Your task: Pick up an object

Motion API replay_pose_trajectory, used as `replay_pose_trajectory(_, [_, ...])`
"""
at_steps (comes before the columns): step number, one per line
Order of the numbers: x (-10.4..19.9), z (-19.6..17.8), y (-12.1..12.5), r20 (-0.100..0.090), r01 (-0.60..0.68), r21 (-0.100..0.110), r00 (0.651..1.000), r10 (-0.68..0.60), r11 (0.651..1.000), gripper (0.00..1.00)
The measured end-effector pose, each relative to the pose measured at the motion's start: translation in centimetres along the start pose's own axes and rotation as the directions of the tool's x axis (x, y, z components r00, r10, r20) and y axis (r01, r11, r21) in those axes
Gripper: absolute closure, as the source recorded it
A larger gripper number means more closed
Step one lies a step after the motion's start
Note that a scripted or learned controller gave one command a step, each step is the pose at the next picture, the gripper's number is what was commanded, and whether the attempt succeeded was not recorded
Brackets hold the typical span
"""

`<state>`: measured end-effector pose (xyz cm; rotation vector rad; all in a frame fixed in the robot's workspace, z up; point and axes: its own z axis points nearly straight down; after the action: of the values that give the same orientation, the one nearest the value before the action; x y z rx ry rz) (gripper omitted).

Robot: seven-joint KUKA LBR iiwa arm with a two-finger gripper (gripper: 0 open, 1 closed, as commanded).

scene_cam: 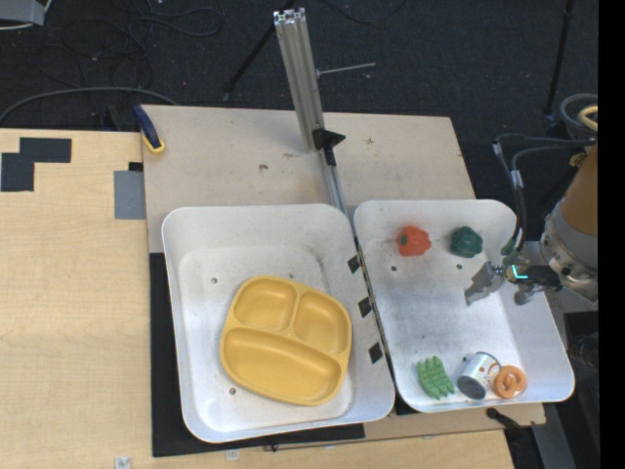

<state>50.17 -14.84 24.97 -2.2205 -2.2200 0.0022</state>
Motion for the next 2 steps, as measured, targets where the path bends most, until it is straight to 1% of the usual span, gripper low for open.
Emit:
replay_pose_trajectory(1, [0.0, 0.0, 0.0, 0.000, 0.000, -0.001, 1.000, 0.000, 1.000, 0.00])
replay_pose_trajectory(2, [-0.3, 6.4, 0.2, -0.002, 0.000, 0.007, 1.000, 0.000, 1.000, 0.00])
